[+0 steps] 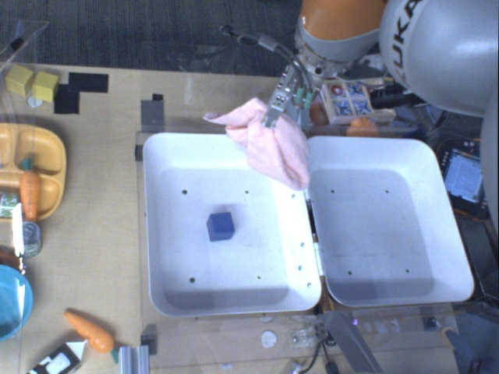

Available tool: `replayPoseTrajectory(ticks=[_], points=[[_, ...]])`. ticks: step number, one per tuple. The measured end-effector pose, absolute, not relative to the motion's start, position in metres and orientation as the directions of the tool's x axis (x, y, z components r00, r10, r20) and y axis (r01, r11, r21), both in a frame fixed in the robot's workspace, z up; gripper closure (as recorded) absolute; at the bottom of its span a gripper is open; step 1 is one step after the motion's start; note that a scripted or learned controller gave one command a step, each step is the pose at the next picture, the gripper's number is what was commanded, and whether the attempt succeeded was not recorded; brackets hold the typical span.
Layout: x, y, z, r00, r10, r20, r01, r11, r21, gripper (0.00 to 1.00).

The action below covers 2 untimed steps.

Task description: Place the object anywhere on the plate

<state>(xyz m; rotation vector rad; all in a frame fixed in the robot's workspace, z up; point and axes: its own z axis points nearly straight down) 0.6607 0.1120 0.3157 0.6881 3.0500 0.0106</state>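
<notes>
A pink cloth (273, 148) hangs over the back rim between the two white bins, lifted and draped down toward the left bin (168, 287). My gripper (275, 115) reaches down from the upper right, and its fingers are pinched on the cloth's upper fold. A small blue cube (221, 225) lies on the left bin's floor, apart from the gripper. A yellow divided plate (43, 150) sits on the bench at far left with a carrot (29, 195) on it. A blue plate (12, 306) lies at the lower left edge.
The right bin (456, 279) lies under the arm. A second carrot (90, 330) is at the bench's front left. Yellow blocks (33, 84) and black pieces (82, 90) lie at the back left. A patterned box (347, 101) sits behind the bins.
</notes>
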Motion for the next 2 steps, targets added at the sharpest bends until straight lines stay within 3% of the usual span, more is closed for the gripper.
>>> replayPoseTrajectory(ticks=[1, 2], points=[[0.585, 0.124, 0.288, -0.968, 0.252, -0.009, 0.252, 0.968, 0.005, 1.0], [0.624, 0.182, 0.259, -0.995, 0.096, -0.008, 0.096, 0.995, 0.005, 1.0]])
